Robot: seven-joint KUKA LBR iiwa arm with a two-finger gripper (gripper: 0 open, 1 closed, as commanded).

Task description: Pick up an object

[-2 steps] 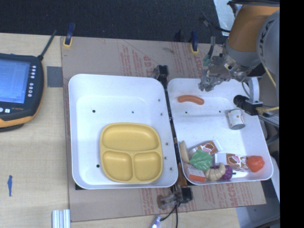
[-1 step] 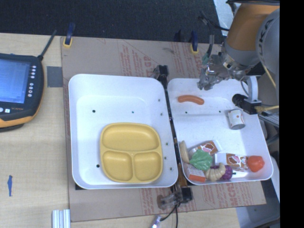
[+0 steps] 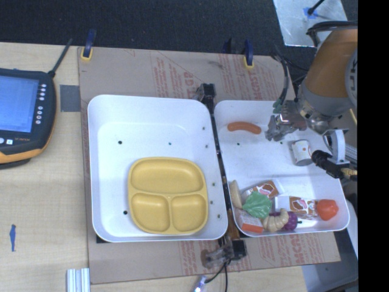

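The gripper [image 3: 275, 128], whose opening cannot be told from above, hangs in the right bin [image 3: 255, 157] just at three o'clock of the hot dog [image 3: 244, 127], probably lined up on it because it lies alone, well apart from the toy food pile [image 3: 276, 208] at six o'clock.

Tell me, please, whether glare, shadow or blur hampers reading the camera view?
Camera view: lighting is even and soft; the white bins show mild brightness without washing out; the yellow divided tray is crisp; the end effector looks slightly soft, and the food toys pile is small and hard to resolve.
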